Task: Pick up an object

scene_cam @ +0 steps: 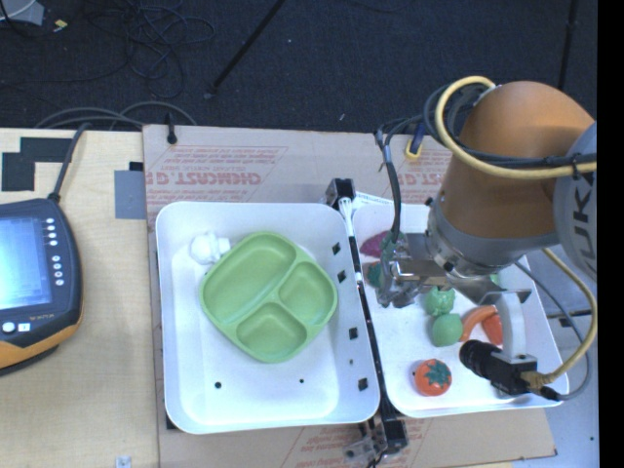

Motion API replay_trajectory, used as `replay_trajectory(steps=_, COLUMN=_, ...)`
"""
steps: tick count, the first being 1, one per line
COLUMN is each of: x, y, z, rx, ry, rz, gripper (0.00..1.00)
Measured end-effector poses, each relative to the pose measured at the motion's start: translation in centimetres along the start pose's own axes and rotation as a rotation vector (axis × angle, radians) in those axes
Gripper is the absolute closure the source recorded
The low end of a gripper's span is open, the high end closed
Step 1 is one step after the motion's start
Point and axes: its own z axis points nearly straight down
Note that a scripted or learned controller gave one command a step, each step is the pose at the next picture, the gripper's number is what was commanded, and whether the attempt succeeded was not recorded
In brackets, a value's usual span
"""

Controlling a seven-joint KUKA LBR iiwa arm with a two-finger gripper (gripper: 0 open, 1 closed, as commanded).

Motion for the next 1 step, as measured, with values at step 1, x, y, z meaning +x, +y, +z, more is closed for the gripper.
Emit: replay_trajectory(steps=1, x=0.44, y=0.07, z=-9.07, rx=-0.013, ry=0.001, rz=0.0, gripper=1.0)
